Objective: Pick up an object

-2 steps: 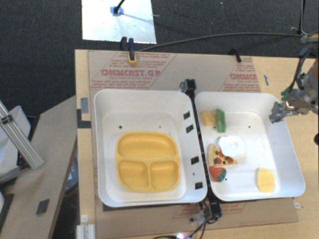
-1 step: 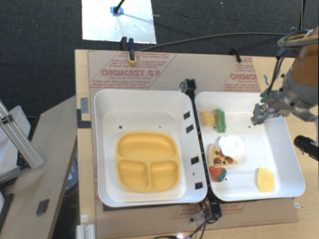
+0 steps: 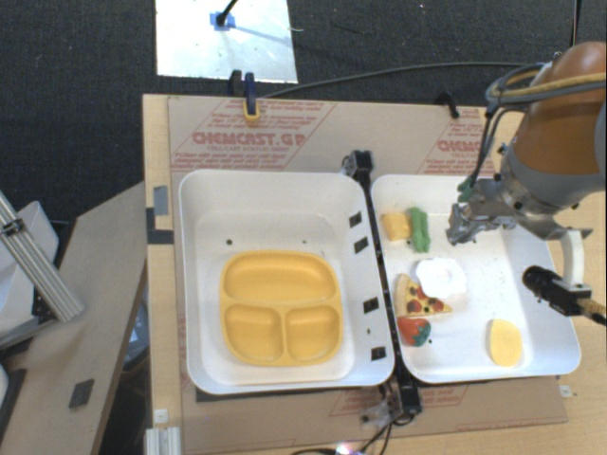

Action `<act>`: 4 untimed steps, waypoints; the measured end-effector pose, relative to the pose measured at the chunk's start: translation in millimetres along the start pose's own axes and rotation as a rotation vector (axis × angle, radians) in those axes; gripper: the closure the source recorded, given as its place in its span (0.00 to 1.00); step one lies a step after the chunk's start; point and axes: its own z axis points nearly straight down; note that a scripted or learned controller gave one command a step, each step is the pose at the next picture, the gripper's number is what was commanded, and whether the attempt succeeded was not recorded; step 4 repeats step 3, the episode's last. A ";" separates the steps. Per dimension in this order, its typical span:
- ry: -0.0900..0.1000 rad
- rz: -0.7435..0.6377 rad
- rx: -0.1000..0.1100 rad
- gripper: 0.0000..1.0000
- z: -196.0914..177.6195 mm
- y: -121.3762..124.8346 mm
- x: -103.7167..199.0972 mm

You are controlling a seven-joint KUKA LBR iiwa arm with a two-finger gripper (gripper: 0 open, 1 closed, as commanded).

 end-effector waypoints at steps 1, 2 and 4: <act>0.001 0.001 0.000 1.00 16.3 -1.2 45.7; 0.002 -0.003 0.000 1.00 13.8 -1.5 104.2; 0.001 -0.001 0.000 1.00 13.7 0.1 153.1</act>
